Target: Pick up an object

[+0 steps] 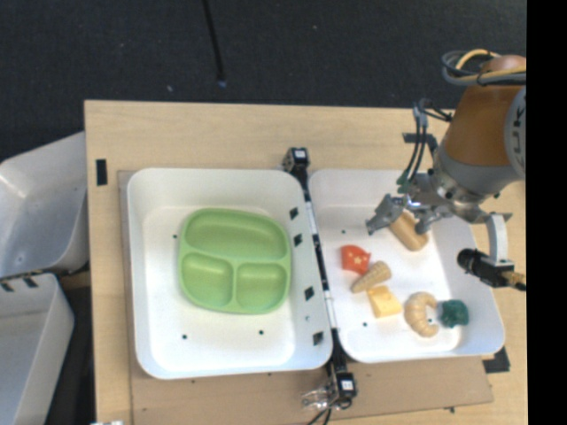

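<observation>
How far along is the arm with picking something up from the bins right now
Done: the gripper has reached the right bin and sits at the tan block. In hand: nothing is visibly lifted; the block looks to be resting in the bin. Left: secure and raise an object. The red piece, yellow cube and green toy lie untouched; the green plate sits in the left bin.

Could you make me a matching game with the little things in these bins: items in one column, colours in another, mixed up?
Items:
1. Divided plate in the left bin
2. Small piece nearest the divider between the bins
3. Cube-like chunk in the right bin
4. Small lump next to the pale ring-shaped piece

Colours:
A. Yellow
B. Dark teal green
C. Light green
D. Red

Pairs: 1-C, 2-D, 3-A, 4-B
</observation>
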Motion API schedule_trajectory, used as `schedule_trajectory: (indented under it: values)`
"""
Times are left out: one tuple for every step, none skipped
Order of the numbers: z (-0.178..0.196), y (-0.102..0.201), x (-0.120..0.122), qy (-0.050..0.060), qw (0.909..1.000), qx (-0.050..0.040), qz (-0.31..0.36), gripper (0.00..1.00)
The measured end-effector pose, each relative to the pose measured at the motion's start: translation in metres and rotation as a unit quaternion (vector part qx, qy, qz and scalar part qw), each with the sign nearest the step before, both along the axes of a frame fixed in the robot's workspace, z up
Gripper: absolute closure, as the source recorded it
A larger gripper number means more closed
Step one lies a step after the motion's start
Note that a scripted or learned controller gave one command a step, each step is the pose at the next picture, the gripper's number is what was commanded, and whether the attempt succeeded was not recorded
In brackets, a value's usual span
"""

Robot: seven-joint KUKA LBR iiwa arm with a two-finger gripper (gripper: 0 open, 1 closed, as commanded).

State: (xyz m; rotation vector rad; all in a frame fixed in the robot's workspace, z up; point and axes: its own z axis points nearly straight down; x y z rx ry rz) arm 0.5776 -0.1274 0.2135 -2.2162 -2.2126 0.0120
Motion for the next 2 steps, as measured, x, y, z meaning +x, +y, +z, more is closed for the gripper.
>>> schedule_trajectory:
  values:
    - [0.007, 0.0, 0.003, -0.007, 1.0, -0.001, 0.001, 0.0]
    - [-0.035, -0.003, 0.004, -0.005, 1.0, -0.0017, 0.001, 0.0]
